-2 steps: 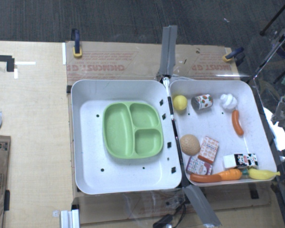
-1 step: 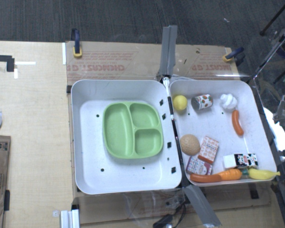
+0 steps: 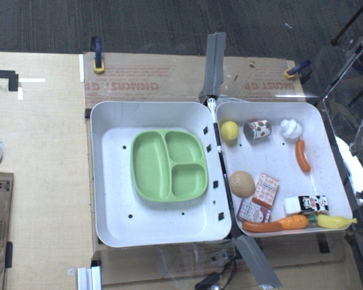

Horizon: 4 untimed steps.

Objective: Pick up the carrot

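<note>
The carrot is a short orange piece lying on its side against the front wall of the right bin. It lies lengthwise along that wall. A thin red-orange stick touches its left end, and a yellow banana lies just to its right. A black-and-white carton stands right behind it.
The right bin also holds a brown ball, two red-and-white packets, a sausage, a lemon, a small can and a white lump. A green divided tray sits in the left bin.
</note>
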### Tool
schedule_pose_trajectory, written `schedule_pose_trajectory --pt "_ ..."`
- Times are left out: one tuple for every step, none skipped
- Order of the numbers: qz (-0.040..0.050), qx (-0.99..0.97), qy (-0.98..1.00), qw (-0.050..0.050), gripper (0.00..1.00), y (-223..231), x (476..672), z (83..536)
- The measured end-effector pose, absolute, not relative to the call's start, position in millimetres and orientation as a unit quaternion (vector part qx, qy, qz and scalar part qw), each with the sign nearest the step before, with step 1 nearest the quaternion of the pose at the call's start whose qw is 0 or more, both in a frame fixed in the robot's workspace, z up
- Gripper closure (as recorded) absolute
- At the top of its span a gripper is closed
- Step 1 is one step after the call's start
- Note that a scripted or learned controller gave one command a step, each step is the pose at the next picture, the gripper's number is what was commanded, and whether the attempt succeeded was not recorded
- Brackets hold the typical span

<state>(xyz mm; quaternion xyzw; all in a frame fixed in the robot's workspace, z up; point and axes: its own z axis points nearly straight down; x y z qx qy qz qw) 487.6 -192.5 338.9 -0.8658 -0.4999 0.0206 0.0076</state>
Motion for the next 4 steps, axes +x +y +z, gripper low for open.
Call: schedule_pose_trajectory --pt "0.0231 -0.865 -0.501 0.008 1.0 -192.6 488.2 346.1" --pt "0.0252 -0.864 -0.503 0.009 1.0 -192.8 488.8 353.6" --pt "0.0029 -0.937 -0.349 0.001 1.0 -199.0 477.3 267.4" --pt "0.005 -0.937 -0.35 0.002 1.0 -199.1 477.6 275.0"
